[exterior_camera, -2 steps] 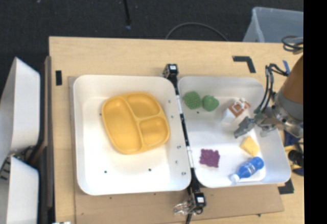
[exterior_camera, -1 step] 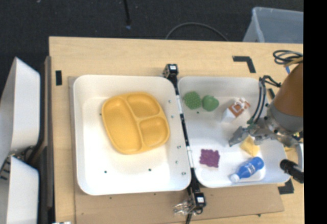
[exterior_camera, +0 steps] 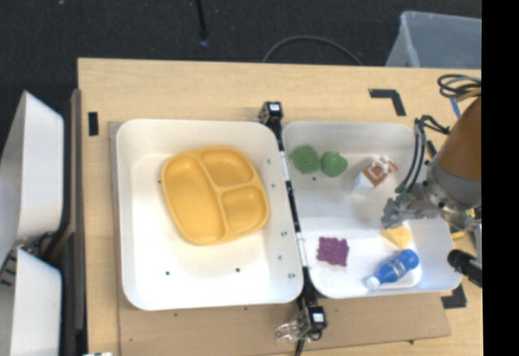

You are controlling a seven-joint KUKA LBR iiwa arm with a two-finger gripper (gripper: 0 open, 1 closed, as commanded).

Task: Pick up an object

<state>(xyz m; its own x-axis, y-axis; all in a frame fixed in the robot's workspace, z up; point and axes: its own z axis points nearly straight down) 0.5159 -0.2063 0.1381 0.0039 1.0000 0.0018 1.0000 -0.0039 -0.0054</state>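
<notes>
The right bin [exterior_camera: 357,135] holds two green round pieces [exterior_camera: 318,161] near its back left, a small brown and white block [exterior_camera: 377,172] at the back, a purple piece [exterior_camera: 332,250] at the front, a blue bottle [exterior_camera: 393,268] lying at the front right, and a yellow piece [exterior_camera: 398,234] just under the gripper. My gripper [exterior_camera: 399,212] hangs low over the right side of this bin, directly above the yellow piece and right of the brown and white block. The wrist hides its fingertips.
The left bin [exterior_camera: 138,265] bears a yellow divided plate [exterior_camera: 215,193]. A divider with black clips [exterior_camera: 288,200] runs between the bins. A pale blue tub [exterior_camera: 438,38] stands at the back right, with cables [exterior_camera: 458,87] beside it.
</notes>
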